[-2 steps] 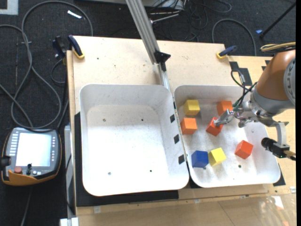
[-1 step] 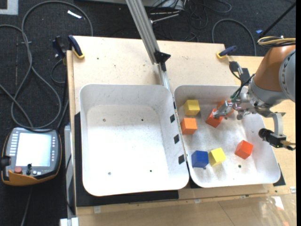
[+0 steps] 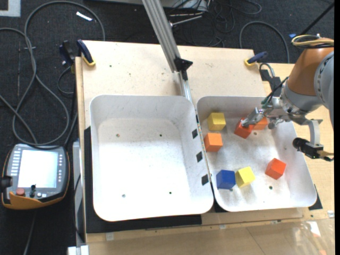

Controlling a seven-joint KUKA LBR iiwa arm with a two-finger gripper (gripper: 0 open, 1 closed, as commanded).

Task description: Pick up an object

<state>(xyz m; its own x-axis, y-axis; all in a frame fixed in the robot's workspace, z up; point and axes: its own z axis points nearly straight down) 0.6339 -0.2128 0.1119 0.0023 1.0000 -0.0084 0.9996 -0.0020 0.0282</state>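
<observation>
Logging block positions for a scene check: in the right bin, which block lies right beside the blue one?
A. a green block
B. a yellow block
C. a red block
B: the yellow block sits against the blue block near the right bin's front edge.

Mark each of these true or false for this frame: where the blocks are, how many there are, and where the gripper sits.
1. All the blocks lie in the right bin. True.
2. The blue block touches the orange block beside the divider. False: they lie apart, the blue block next to a yellow block nearer the front.
3. The gripper is over the left bin. False: it is over the right bin, at a red block.
4. There are two yellow blocks. True: the second yellow block is near the back.
5. The handheld pendant rests on the bench. False: it lies on the floor left of it.
</observation>
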